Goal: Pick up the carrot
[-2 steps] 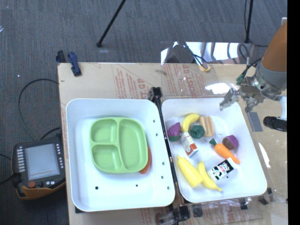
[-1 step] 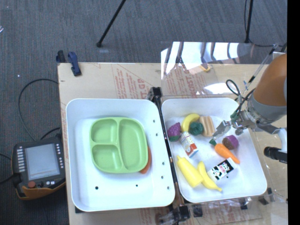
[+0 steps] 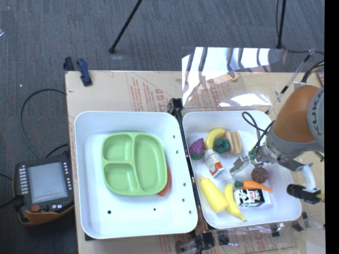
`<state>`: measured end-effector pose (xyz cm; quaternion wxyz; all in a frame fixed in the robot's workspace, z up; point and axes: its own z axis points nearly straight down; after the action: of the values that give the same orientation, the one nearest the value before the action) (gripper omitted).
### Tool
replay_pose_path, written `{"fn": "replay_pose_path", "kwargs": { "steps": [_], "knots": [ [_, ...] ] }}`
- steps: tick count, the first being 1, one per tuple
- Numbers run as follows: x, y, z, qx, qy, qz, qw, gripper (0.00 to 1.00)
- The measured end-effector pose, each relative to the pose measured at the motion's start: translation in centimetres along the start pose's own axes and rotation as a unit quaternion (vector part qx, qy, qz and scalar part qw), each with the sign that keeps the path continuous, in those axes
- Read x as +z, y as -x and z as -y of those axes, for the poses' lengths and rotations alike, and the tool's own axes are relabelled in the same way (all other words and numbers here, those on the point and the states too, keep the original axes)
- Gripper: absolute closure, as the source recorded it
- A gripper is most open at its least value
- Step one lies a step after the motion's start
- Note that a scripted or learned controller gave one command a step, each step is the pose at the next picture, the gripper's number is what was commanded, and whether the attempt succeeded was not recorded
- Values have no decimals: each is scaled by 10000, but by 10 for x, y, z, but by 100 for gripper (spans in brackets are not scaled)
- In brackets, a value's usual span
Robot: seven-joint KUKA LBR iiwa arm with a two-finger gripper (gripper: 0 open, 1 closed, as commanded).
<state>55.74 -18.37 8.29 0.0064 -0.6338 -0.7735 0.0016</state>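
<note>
The carrot (image 3: 255, 185), orange with a green top at its left end, lies in the right bin (image 3: 286, 208) between a brown ball (image 3: 259, 173) and a cow-patterned carton (image 3: 250, 197). My gripper (image 3: 239, 164) hangs just up and left of the carrot, over the bin floor beside the brown ball. Its fingers look open with nothing between them. It does not touch the carrot.
The right bin also holds a yellow bottle (image 3: 212, 193), a banana (image 3: 233, 201), a small white bottle (image 3: 213, 163), purple grapes (image 3: 197, 148), a yellow fruit (image 3: 215, 136) and a tan bun (image 3: 234, 142). A green divided plate (image 3: 134, 164) sits in the left bin (image 3: 85, 142).
</note>
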Motion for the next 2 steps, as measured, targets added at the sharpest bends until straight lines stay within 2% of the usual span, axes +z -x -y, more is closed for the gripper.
{"fn": "replay_pose_path", "kwargs": {
  "steps": [1,2],
  "knots": [
    [-2,12,76,662,19,-13,9978,0],
    [-2,6,83,-801,32,14,9968,0]
  ]
}}
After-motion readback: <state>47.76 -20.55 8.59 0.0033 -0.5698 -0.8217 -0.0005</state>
